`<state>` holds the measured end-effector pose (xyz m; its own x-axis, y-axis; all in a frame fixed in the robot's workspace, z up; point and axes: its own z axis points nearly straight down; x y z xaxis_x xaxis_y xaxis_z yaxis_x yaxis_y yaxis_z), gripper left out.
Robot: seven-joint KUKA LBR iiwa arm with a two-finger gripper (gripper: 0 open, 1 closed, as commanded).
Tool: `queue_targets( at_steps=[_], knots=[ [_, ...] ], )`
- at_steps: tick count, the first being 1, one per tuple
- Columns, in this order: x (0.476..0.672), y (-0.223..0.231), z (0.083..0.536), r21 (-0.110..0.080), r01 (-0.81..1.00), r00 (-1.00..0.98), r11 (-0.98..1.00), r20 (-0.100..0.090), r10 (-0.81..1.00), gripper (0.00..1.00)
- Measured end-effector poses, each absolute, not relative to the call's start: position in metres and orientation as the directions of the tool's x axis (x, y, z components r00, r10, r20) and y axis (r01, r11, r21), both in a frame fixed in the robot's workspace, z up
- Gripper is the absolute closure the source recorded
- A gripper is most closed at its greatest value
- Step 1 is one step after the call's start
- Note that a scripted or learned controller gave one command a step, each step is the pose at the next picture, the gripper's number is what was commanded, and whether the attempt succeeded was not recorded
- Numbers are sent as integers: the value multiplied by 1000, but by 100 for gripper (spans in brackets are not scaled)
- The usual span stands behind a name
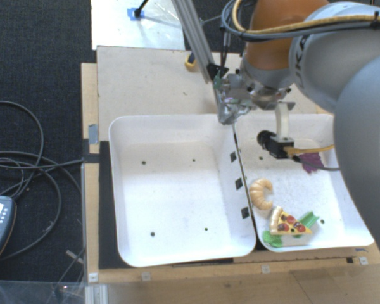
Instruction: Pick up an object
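Your claw [228, 114] hangs over the far end of the ridge where the two bins meet, close to the far rim of the right bin [358, 230]. Its fingers are blurred against the white plastic, so you cannot tell whether they stand wide or narrow, and nothing can be seen between them.

The things you could pick all lie in the right bin. A croissant [262, 193] sits against the dividing wall, about midway along it. Just beside it, toward the bin's near edge, lies a pizza slice [289, 223] with a green leaf [308, 220] touching its right side. A purple piece [311, 162] lies further toward the bin's far right, next to a black fitting [275, 144] and yellow cable that seem to belong to the arm. The left bin [123, 189] shows a bare white floor with a few dark specks.

Your main risk is position: the claw is well apart from every object and sits almost above the ridge. If it descends from here, you would likely strike the rim or close on nothing. The croissant hugs the wall, so a finger may catch the wall instead of sliding beside it. The pizza slice and leaf look flat and may slip out of a pinch
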<state>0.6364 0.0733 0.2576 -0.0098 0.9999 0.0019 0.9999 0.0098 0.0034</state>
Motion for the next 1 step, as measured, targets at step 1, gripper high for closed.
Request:
queue_targets(
  at_steps=[1],
  knots=[
    [636,70,258,2,1000,-7,7,0,1000,0]
  ],
)
